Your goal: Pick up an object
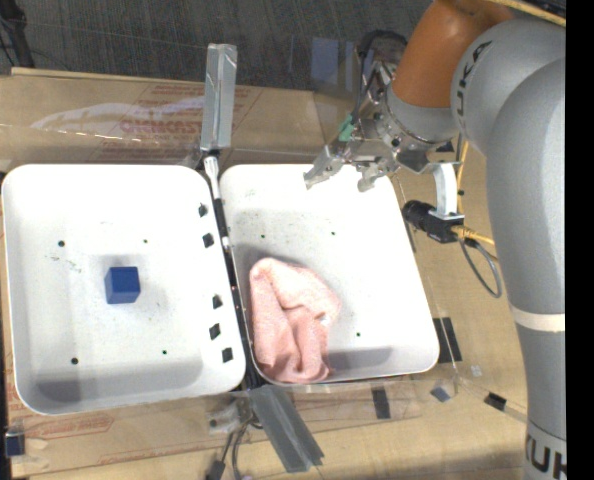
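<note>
Item: my gripper [345, 173], fingers spread, holding nothing, over right bin's [397, 258] far edge. Pink towel [290, 320]: right bin, near side. Blue cube [123, 284]: left bin [37, 218]. Pick: not begun.

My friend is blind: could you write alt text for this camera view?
A grey robot arm's two-finger gripper, fingers apart, hovers over the right white bin, which holds a crumpled pink cloth. The left white bin holds a small blue cube.
</note>
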Tool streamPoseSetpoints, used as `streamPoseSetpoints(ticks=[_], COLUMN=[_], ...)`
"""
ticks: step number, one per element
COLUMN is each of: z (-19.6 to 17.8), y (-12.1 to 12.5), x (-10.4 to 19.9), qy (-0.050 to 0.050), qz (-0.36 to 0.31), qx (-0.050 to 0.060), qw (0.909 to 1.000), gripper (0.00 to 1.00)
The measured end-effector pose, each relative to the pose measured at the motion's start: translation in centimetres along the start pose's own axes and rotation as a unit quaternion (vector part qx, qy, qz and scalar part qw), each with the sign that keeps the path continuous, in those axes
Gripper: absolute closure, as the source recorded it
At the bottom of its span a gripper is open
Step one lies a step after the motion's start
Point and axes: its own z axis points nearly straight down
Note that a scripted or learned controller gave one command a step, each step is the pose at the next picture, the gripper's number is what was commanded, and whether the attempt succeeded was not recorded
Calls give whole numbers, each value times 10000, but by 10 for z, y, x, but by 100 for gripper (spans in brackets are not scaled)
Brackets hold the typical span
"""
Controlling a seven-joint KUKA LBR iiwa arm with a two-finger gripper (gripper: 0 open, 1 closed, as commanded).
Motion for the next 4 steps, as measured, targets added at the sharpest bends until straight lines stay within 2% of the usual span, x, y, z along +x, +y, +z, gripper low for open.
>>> streamPoseSetpoints(ticks=[1,2,3,4], z=[104,41,93,141], y=[-57,-22,-83,-82], x=[12,98,39,26], qy=[1,-4,-1,4], qz=[-1157,-306,-276,-1110], qx=[-3,-14,-1,-16], qw=[9933,9995,9996,9938], gripper=[0,0,0,0])
